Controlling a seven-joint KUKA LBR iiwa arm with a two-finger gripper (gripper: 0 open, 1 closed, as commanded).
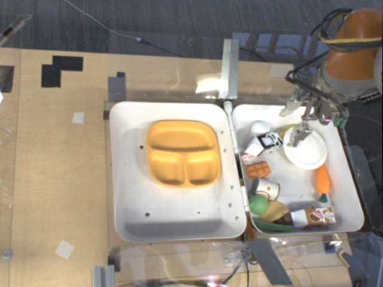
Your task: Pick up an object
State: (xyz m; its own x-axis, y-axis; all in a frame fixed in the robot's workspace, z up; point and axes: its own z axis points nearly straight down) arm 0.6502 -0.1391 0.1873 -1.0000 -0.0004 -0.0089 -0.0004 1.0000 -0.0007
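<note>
While my gripper (307, 119) hangs over the right bin (353, 178), whether it is parted or closed I cannot tell. Below it sits one white bowl (306, 150), beside one carrot (322, 180). One orange tray (182, 152) lies in the left bin (128, 178).
</note>
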